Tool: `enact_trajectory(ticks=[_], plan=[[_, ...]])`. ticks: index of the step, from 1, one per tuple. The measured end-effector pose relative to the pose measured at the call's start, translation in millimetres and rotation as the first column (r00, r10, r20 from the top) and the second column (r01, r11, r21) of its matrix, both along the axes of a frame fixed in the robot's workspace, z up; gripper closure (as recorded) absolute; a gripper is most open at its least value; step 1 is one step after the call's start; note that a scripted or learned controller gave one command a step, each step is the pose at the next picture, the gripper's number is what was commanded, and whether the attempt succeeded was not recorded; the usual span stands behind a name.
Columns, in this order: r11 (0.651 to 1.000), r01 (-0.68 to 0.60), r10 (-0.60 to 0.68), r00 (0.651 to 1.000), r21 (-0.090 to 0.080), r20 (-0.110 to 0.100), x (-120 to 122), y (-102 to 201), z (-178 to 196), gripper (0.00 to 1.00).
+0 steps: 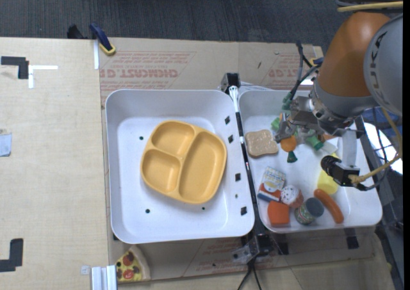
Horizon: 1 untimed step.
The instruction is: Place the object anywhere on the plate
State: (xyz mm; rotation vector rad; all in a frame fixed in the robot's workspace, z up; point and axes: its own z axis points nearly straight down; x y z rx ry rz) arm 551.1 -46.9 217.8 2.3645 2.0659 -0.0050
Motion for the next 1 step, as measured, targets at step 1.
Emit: enact_trajectory(ticks=[1], plan=[[0.994,-0.108,0.108,0.994,0.001,-0.001,43.0,72.1,64.5,1.00]])
